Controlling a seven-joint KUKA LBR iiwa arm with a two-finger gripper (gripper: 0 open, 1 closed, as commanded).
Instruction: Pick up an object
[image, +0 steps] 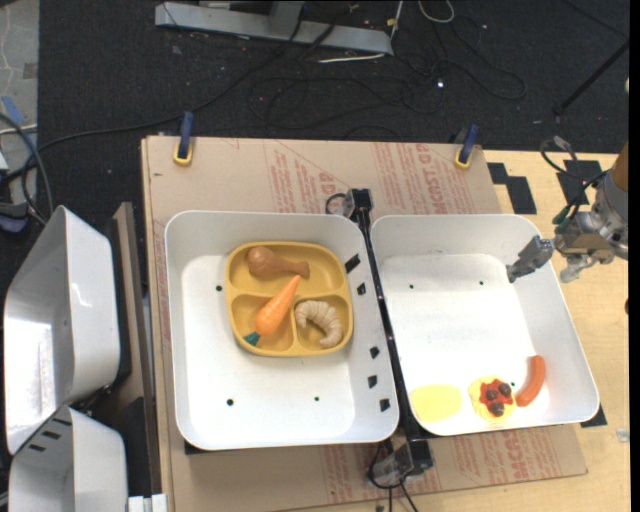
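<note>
Basically two white bins (200, 400) on cardboard-topped bench (420, 170), dark cabled floor behind; claw (560, 255) spread wide, holding nothing.

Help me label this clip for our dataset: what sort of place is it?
Probably a robotics lab bench, not a kitchen. Two white bins sit on clamped cardboard, the food in the yellow tray looks like toys, and loose cables run across the dark floor.

Robotics lab bench: cardboard sheet (420, 170) held by yellow clamps (183, 152), two white bins (200, 400) side by side, loose cables (300, 80) across dark carpet, plastic toy food (290, 297).
</note>
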